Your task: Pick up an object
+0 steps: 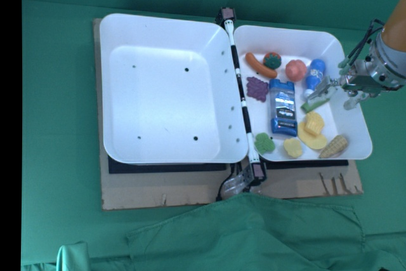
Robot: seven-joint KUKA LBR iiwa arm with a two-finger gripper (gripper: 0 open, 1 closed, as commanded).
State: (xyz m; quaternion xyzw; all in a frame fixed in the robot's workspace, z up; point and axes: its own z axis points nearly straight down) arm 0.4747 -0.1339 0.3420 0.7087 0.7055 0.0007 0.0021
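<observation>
blue packet (283, 108) with a printed label, lettering too small to read

Toy foods (295, 69) fill the right bin (355, 136); arm (387, 60) overhead.

Setting: robot test lab. Evidence: worktop (57, 105) draped in plain green cloth; two shallow white bins, left bin (165, 35) and right bin (358, 136), set side by side on a cardboard sheet (127, 197); small toy foods (295, 70) sorted in one; industrial arm (390, 54) overhead.
</observation>
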